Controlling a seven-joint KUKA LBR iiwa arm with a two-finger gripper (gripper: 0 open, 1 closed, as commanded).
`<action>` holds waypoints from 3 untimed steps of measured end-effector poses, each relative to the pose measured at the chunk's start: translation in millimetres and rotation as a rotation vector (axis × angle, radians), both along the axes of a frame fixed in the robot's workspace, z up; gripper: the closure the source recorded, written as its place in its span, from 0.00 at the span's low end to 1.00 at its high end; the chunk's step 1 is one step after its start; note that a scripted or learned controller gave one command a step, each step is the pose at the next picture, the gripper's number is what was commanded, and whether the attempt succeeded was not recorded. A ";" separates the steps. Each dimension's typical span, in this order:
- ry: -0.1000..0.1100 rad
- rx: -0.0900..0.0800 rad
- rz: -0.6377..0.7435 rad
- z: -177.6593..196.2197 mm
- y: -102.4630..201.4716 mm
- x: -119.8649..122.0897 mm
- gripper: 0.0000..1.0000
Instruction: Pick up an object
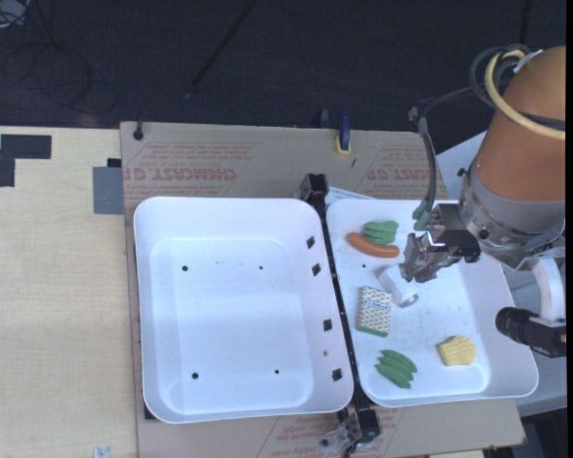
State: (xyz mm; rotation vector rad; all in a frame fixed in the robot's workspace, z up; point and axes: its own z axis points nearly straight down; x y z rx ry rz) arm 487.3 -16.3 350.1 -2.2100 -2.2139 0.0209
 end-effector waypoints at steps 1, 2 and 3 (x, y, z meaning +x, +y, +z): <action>0.004 0.000 0.005 9.0 -0.5 0.0 1.00; 0.007 0.000 0.012 18.1 -1.3 0.0 1.00; 0.011 0.000 0.019 27.0 -1.7 0.0 1.00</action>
